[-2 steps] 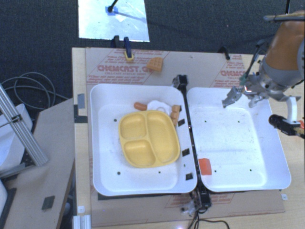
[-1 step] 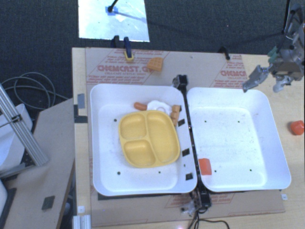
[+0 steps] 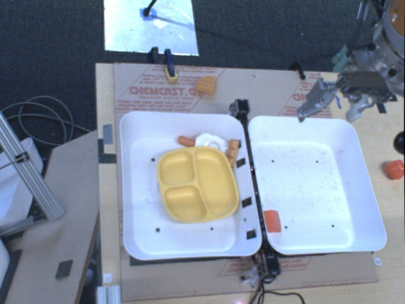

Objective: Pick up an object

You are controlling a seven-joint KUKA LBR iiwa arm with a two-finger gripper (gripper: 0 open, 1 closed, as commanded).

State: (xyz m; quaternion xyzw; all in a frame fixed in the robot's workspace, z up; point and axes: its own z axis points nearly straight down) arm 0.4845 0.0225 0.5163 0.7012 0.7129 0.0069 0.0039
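Note:
My gripper (image 3: 333, 105) hangs over the far rim of the right bin (image 3: 364, 170), fingers spread open with nothing between them. In that bin an orange-red block (image 3: 272, 220) lies at the near left corner, well away from the gripper. The left bin (image 3: 136, 170) holds a yellow divided plate (image 3: 197, 184). Behind the plate lie a small orange sausage (image 3: 186, 141), a white piece (image 3: 209, 141) and a tan piece (image 3: 233, 149).
A waffle-coloured piece (image 3: 205, 85) lies on the board behind the left bin, near a yellow clamp (image 3: 171, 67). An orange object (image 3: 393, 169) sits on the bench right of the right bin. A shiny metal sheet (image 3: 150, 18) lies on the floor beyond.

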